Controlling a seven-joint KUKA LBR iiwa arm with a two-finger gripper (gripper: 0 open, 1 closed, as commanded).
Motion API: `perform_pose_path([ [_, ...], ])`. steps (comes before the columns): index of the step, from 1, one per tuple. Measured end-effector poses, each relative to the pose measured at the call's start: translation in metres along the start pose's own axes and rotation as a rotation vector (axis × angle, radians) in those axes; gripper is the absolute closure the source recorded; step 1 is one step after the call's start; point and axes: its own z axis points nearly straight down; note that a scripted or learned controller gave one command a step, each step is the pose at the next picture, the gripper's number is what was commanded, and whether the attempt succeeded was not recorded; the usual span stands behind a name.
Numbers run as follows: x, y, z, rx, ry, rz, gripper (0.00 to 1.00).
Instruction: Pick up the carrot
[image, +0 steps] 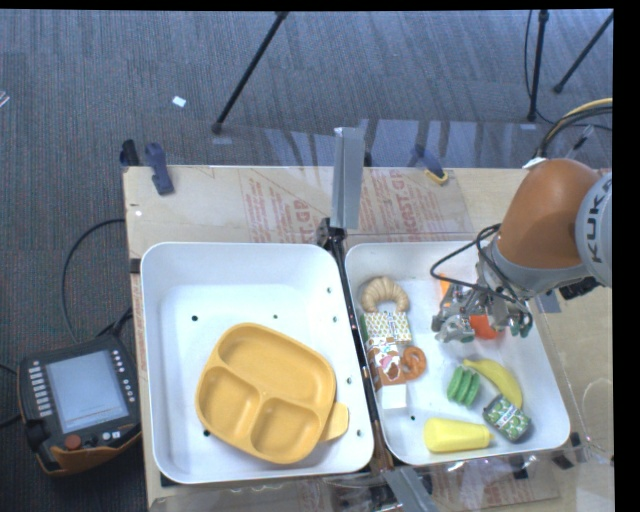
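Carrot (482, 325): orange, partly hidden under gripper (480, 322)

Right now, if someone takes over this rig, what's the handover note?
Gripper: low in the right bin, over its upper right part; grip state unreadable from above.
Carrot: an orange piece directly under the gripper, mostly hidden, resting in the right bin.
Done: arm is positioned at the carrot.
Left: confirm the grasp and lift the carrot out.
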Motion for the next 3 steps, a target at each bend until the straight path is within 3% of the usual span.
perform_pose_path([
  [1, 0.042, 0.019, -0.063, 0.002, 0.001, 0.255, 1.0],
  [2, 0.025, 0.044, 0.006, 0.002, -0.004, 0.417, 1.0],
  [3, 0.004, 0.06, -0.047, 0.002, -0.001, 0.642, 1.0],
])
